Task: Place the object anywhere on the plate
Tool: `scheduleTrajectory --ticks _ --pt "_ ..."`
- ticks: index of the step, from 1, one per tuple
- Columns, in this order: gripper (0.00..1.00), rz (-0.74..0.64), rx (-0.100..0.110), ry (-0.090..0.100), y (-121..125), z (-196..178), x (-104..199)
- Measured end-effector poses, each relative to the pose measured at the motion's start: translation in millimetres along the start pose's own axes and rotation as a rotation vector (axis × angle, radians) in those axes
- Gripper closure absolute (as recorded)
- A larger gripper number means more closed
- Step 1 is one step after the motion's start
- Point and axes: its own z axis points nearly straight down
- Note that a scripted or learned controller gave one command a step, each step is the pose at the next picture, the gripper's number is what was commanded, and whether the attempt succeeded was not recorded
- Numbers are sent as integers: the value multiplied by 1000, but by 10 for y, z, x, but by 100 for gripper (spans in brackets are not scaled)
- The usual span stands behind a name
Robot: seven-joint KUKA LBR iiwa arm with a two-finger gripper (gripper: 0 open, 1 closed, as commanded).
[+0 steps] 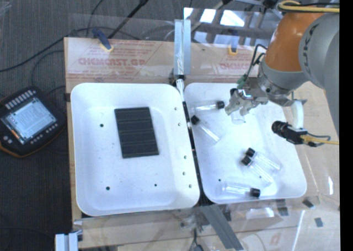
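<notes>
Near vial [241,190]: lay along the lower edge of the right bin [295,186], clear glass, black cap, untouched.
Mid vials [259,160]: two lay just above it, lower right of frame, caps to the left.
Dark plate [136,132]: ribbed slab sat mid-left of frame in the left bin [88,189]; nothing rested on it.
Centre vials [205,130]: one near the bin divider, another [209,105] above it.
Gripper [240,107]: hung over the upper part of the right bin; finger spread could not be told, and no vial was seen held.
Progress: judged at the picking stage; grasp, carry and placement all remained.
</notes>
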Motion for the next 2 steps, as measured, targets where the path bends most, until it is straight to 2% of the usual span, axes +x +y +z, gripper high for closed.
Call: scheduleTrajectory --ticks 1,2 --pt "100 41 0 4 183 -195 783" --pt "100 -147 1 4 -358 -131 1657"
